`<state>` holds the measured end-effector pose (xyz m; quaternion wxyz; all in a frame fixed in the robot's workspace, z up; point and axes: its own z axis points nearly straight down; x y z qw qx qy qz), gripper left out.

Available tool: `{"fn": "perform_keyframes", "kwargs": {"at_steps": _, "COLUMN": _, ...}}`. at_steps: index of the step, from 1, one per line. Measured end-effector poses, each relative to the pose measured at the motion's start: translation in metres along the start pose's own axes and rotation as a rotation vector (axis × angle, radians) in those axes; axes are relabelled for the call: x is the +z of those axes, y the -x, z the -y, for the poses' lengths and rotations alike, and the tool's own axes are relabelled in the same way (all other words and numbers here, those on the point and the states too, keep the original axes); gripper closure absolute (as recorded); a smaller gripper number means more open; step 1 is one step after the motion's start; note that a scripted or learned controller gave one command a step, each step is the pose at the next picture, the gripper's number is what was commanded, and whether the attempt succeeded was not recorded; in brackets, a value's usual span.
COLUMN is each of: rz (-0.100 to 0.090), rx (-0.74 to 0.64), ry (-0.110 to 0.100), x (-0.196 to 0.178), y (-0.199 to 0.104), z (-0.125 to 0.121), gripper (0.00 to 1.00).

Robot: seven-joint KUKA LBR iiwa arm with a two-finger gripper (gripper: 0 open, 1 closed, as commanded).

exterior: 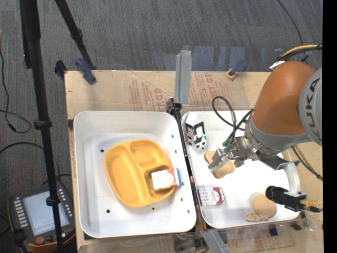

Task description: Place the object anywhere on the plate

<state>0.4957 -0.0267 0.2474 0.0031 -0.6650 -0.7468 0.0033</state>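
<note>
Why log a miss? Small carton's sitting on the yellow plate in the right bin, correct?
Not quite: the yellow plate lies in the left bin, not the right one. The camera view shows the small carton sitting on the plate's near right compartment. The rest stands.

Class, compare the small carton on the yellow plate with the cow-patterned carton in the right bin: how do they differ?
The small carton sits on the yellow plate in the left bin; the cow-patterned carton stands on the right bin's floor. The first has an orange-and-white face; the second has black-and-white patches. Both are small cartons.
</note>
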Motion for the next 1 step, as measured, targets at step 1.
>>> {"fn": "perform_keyframes", "kwargs": {"at_steps": 1, "rz": 0.0, "rx": 0.0, "ry": 0.0, "x": -0.0001, "y": 0.0, "z": 0.0, "gripper": 0.0}}
